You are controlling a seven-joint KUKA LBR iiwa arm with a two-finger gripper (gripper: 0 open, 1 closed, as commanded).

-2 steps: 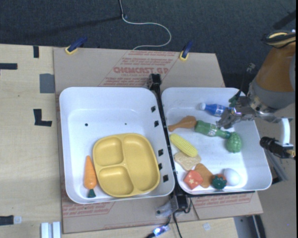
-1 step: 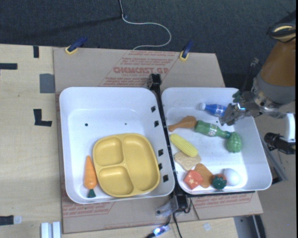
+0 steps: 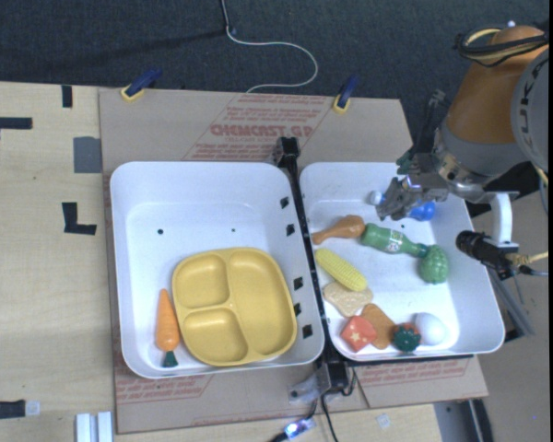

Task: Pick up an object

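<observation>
The gripper (image 3: pixel 398 199) hangs over the right bin (image 3: pixel 479 334), just above a green bottle (image 3: pixel 394 239); a blue object (image 3: pixel 425 212) sits beside it, and whether it grips anything I cannot tell.

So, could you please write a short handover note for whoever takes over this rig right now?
Pincer: low over the far part of the right bin, beside a blue object; whether it grips anything cannot be told.
Right bin: green bottle, corn cob, drumstick, green vegetable, white egg and other toy food.
Left bin: yellow divided plate, carrot.
Done: nothing visibly lifted.
Left: grasp one object and raise it.
</observation>
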